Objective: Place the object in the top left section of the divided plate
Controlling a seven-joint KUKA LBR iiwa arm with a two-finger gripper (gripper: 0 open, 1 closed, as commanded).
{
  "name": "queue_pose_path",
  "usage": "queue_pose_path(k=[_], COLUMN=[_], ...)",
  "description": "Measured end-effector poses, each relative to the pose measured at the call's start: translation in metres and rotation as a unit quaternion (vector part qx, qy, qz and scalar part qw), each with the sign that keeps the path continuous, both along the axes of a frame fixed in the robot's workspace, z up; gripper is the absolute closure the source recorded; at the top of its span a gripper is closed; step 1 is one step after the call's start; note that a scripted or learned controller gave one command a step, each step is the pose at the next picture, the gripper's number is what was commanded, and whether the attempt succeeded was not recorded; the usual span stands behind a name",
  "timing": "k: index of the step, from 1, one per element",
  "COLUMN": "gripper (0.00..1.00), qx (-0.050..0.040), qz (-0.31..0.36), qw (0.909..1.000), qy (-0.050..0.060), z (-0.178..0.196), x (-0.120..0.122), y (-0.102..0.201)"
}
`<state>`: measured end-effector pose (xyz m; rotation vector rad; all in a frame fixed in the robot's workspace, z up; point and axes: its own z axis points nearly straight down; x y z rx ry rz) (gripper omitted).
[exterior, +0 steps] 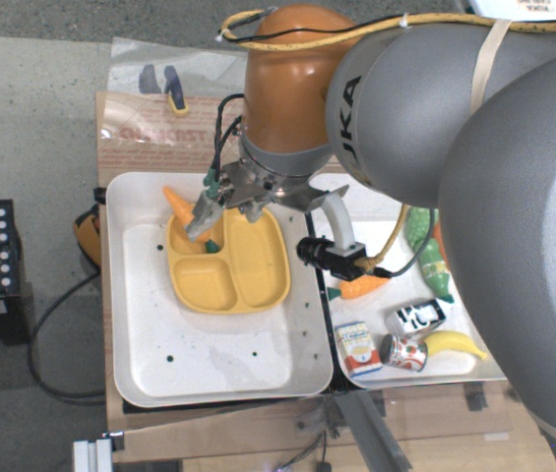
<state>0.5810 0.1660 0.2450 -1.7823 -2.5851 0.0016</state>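
Note:
A yellow divided plate (248, 273) lies in the left white bin (159, 362), toward its back. An orange toy carrot (176, 203) rests tilted at the plate's top left section, its tip poking over the plate's rim. A small green bit (214, 247) shows just inside that section. My gripper (206, 219) reaches down right over this section and sits against the carrot. The wrist and arm hide the plate's back edge.
The right bin (484, 367) holds an orange carrot (361, 288), a green vegetable (429, 254), a banana (457, 344), a small can (405, 353), a little carton (356, 347) and a black-and-white packet (417, 315). The big arm overhangs the right bin.

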Motion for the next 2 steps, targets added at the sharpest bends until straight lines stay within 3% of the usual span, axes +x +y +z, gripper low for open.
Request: queue_pose_path(k=[2], gripper=[0.0], qx=[0.0], qz=[0.0], qw=[1.0], qy=[0.0], z=[0.0], x=[0.0], y=[0.0])
